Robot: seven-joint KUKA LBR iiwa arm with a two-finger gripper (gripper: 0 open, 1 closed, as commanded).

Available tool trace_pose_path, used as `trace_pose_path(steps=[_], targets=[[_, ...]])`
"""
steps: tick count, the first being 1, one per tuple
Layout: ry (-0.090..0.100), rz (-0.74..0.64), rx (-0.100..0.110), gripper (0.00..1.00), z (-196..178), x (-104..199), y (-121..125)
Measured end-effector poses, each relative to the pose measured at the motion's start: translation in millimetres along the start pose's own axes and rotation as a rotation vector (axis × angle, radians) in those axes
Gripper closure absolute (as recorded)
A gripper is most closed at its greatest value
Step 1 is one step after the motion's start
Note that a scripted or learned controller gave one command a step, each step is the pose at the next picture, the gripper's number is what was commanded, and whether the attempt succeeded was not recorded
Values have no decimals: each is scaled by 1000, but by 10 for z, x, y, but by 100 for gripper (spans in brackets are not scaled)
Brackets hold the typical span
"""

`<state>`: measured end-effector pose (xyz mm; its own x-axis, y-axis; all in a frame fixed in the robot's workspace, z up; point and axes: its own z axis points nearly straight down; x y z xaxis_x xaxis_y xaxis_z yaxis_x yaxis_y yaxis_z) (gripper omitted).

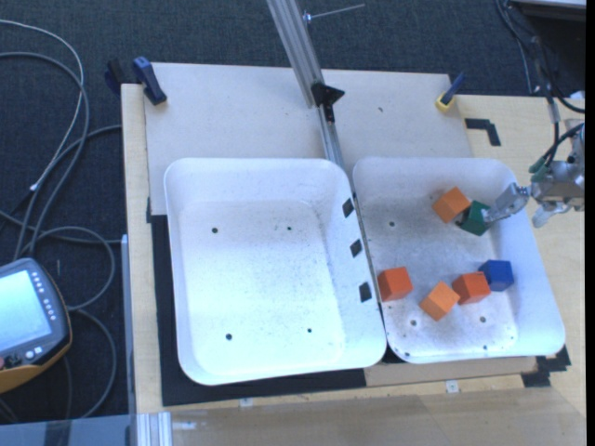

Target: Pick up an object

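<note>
We see the two-finger metal gripper (502,205) reaching in over the right rim of the right shallow white plastic bin (548,316), its tip touching the small dark green cube (475,218). We cannot tell whether the fingers are clenched or released; no cube is visibly between them. The green cube sits near the bin's right wall, touching a matte orange cube (451,203) on its left. Lower down, a blue cube (498,274), a red-orange cube (471,287) and an orange cube (439,300) cluster together, with another red-orange cube (394,282) apart near the left wall. The left shallow white bin (191,249) shows a speckled floor with lots of open room. Both sit on a pale wooden bench (232,110) over dark carpet (65,54), with an aluminium strut (293,35) crossing above.
</note>
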<state>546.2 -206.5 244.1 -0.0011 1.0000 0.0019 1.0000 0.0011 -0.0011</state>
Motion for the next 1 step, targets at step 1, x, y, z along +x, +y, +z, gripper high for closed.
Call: trace_pose_path(steps=[1], targets=[[4,-4,8,0,992,583,174]])
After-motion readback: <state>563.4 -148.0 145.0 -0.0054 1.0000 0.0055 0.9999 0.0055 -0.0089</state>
